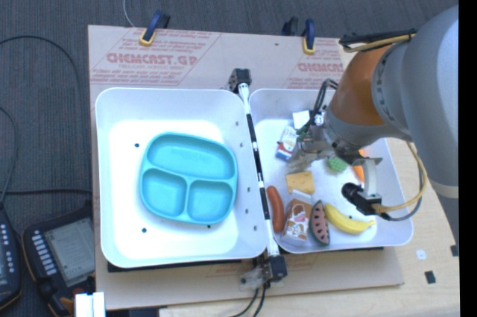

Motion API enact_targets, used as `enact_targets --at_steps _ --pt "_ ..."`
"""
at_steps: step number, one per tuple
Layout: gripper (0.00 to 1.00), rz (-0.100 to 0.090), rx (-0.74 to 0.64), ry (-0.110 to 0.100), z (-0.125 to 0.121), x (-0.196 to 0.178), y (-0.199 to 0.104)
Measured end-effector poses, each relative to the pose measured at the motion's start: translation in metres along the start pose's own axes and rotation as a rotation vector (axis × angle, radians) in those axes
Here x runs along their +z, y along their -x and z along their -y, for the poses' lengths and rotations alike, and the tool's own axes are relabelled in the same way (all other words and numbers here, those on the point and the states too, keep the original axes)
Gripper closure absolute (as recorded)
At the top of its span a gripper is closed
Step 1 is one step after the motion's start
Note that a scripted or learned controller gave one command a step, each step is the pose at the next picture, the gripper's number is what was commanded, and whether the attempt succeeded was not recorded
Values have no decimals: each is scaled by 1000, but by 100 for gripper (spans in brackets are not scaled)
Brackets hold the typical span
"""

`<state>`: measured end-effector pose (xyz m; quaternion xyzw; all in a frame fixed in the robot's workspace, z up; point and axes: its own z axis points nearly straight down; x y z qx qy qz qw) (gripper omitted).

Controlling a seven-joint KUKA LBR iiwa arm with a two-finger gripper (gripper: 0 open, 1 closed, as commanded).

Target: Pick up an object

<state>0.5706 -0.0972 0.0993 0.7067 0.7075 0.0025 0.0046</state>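
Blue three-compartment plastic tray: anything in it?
No, the blue three-compartment plastic tray in the left white bin holds nothing in any compartment.

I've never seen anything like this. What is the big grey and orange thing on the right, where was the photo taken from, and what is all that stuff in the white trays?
The grey and orange thing is a robot arm. Its job is to pick up an object. One camera fixed above the bench looks down at a slant. The arm's gripper is low in the right bin, among toy food: a banana, a watermelon slice, a sausage, a cheese wedge and a small carton. The left bin holds a blue divided plate. I cannot tell from this picture whether the gripper has hold of anything.
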Motion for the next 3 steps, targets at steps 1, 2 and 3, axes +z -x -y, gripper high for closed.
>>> enact_targets --at_steps 1,2,3 --pt "0 0 0 0 0 0 0" --pt "100 1 0 -1 0 -9 0" --pt "0 1 0 -1 0 -9 0"
